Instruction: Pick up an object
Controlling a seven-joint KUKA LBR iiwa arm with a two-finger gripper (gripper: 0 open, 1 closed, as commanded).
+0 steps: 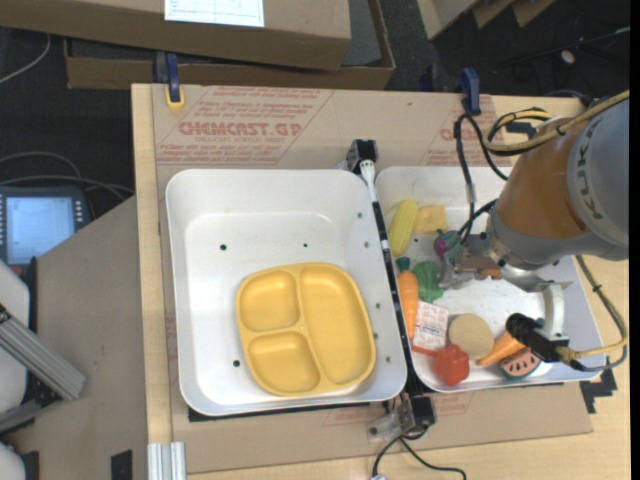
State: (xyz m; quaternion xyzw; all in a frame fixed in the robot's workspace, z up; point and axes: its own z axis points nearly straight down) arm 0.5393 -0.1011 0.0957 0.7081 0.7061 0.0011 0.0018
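From my station, reading left to right: the left bin (200, 208) carries a yellow divided tray (303, 326), lying toward its 5 o'clock corner. It looks like rigid plastic, light, too broad to pinch except by the rim.

The right bin (440, 183) has the small pieces, all toy food by the look of it. A yellow corn cob (403, 225) stands at about 10 o'clock, with a pale yellow block (432, 218) just beside it. An orange carrot (408, 303) lies along the dividing wall at 8 o'clock, a green piece (430, 278) next to it. Toward 6 o'clock sit a red-and-white packet (431, 325), a red tomato (451, 365) and a tan bun (470, 334); a watermelon slice (521, 365) is at 5 o'clock.

I judge these light, stiff and smooth, likely to slip. The carrot's thick middle seems the safest hold.

The hand (458, 261) hovers over the bin's middle, near the green piece; whether it is spread or pinching anything I cannot tell.
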